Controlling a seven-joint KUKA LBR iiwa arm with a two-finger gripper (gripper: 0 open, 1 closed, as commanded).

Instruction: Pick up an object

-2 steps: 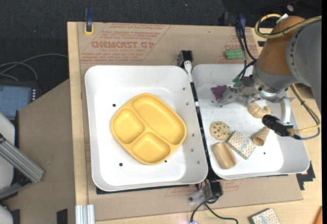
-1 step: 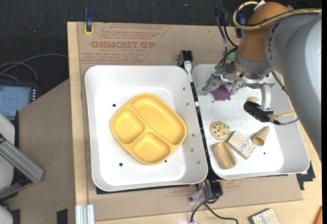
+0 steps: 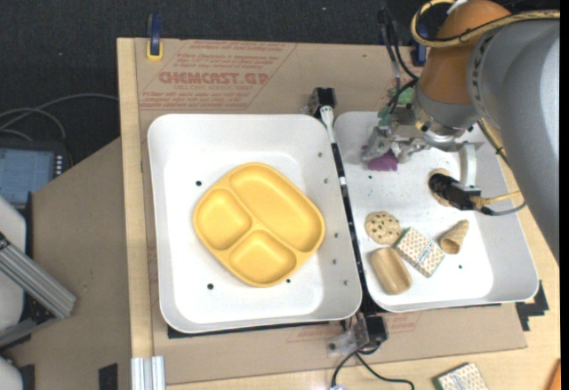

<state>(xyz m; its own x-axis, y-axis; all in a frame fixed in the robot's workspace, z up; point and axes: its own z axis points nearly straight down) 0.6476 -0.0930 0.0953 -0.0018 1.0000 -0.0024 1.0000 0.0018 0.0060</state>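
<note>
You see the brown bench (image 3: pixel 204 82) bearing two shallow white bins side by side. The left bin (image 3: pixel 169 148) is the larger and holds a yellow divided plate (image 3: pixel 258 224) with three compartments, lying roughly at its middle. The right bin (image 3: pixel 498 282) carries the small things. The grey arm (image 3: pixel 520 86) comes in from the right, its orange band (image 3: pixel 467 24) above the wrist, and reaches down over the far end of the right bin.

Your gripper (image 3: pixel 384 148) sits low at that bin's far left corner, right at a small purple object (image 3: pixel 384 163); you cannot tell whether the jaws are apart or together, nor whether they grip the purple piece.

Nearer you in the same bin lie a tan cylinder (image 3: pixel 389 270), a patterned box (image 3: pixel 419 251) just beside it, a round cookie (image 3: pixel 382 226) near the bin's left wall, and a small cone (image 3: pixel 454 236) to the right of the box.
</note>
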